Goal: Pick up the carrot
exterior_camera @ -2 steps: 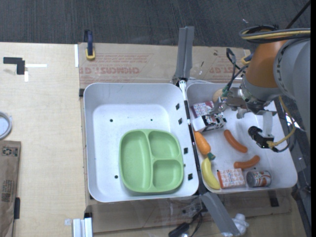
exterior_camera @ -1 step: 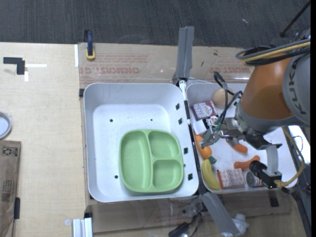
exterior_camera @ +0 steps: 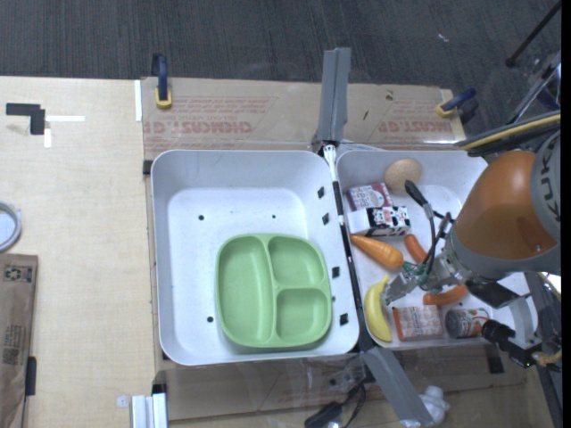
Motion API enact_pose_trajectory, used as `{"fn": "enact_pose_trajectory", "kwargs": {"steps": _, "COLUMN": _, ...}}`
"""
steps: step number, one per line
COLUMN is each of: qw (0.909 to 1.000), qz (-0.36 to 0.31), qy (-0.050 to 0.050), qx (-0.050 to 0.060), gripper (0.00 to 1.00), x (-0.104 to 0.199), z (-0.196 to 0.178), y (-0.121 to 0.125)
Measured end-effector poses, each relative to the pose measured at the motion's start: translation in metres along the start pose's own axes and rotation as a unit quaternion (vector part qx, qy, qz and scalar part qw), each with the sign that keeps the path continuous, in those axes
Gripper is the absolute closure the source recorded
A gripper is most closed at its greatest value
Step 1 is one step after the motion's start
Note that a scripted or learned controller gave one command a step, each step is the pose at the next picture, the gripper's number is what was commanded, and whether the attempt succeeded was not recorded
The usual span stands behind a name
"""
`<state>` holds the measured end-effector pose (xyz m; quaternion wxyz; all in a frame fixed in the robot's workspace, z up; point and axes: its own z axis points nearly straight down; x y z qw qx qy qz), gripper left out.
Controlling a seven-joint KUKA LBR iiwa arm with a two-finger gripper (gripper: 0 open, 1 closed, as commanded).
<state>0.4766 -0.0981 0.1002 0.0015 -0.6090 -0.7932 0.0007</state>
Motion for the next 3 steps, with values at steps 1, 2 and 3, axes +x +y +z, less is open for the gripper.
{"fn": "enact_pose_trajectory", "kwargs": {"steps": 1, "qw": 0.9953, "qz": -0.097, "qy": -0.002, "qx": -0.003, "gripper": 0.00, "x": -0.032, "z": 0.007, "y": 0.071}}
{"fn": "enact_pose_trajectory", "kwargs": {"steps": 2, "qw": 0.9955, "qz": -0.095, "qy": -0.001, "qx": -0.003, "gripper": 1.00, "x": -0.033, "z": -0.002, "y": 0.071}}
{"fn": "enact_pose_trajectory", "kwargs": {"steps": 3, "qw": 0.9993, "qz": 0.037, "qy": -0.001, "qx": 0.000, "gripper": 1.00, "x": 0.039, "z": -0.091, "y": 0.084}}
